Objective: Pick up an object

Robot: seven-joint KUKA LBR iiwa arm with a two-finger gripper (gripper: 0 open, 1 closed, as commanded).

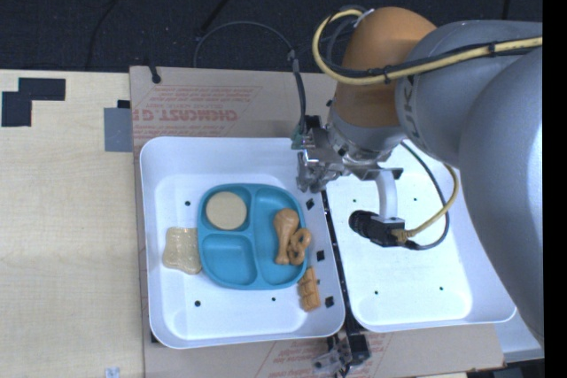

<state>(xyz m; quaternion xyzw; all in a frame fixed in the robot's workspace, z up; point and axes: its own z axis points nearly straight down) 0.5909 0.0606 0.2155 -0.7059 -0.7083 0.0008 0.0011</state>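
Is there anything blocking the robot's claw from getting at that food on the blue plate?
Nothing visible does. The gripper hangs above the left bin's right edge, just up and right of the blue tray. The drumstick and pretzel lie uncovered in the tray's right compartment, with only bare bin floor between.

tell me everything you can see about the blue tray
The blue tray is a rounded, plastic-looking plate with three compartments, lying flat in the left white bin. A round tan disc sits in its upper left compartment, a drumstick-shaped piece in the right one. A pale piece touches its left edge.
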